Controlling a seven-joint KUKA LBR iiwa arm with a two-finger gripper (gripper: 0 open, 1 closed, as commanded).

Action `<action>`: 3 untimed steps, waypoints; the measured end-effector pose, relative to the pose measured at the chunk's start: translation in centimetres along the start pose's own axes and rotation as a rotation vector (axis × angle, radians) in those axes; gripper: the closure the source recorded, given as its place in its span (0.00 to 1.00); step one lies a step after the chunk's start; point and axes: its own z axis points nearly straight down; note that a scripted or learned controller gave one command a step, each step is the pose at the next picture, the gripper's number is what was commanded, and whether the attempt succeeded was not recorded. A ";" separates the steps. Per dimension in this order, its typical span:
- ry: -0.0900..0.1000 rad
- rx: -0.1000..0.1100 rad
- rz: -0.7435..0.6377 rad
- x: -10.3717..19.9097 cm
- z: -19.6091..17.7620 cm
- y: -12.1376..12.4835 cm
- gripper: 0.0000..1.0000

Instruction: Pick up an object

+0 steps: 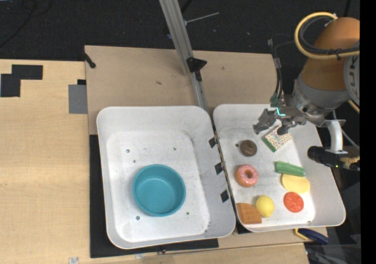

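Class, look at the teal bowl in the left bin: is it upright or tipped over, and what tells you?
Upright. The teal bowl shows its round open rim and inner floor facing up, resting on the left bin.

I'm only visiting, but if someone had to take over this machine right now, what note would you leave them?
Gripper: over the far part of the right bin, just above a small patterned card; nothing visibly held between its fingers.
Right bin also holds: brown round piece, pink donut, green piece, yellow slice, red ball, yellow lemon, orange waffle piece.
Left bin: a blue bowl.
Done: nothing lifted yet.
Left: grasp and lift one object, probably the card.
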 end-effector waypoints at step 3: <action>0.001 0.005 0.000 -0.8 12.4 -0.8 0.00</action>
